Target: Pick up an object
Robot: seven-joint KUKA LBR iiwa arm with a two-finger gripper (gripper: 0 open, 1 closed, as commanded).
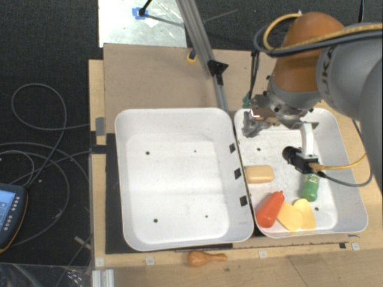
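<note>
The right bin [347,160] holds a tan block [259,174], a red-orange bottle [270,208], a yellow piece [297,216] and a small green bottle [310,188], all lying in its front half. My gripper [253,124] hangs over the bin's back left corner, behind the tan block and apart from it. The grey arm with its orange band [302,46] covers the bin's back right part.
The left bin [128,178] sits beside the right one, with a shared wall [237,172] between them. A brown pear-shaped object [205,257] lies on the bench in front of the bins. A slanted metal pole [200,31] rises behind. A black fitting and yellow cable [294,156] hang off the wrist.
</note>
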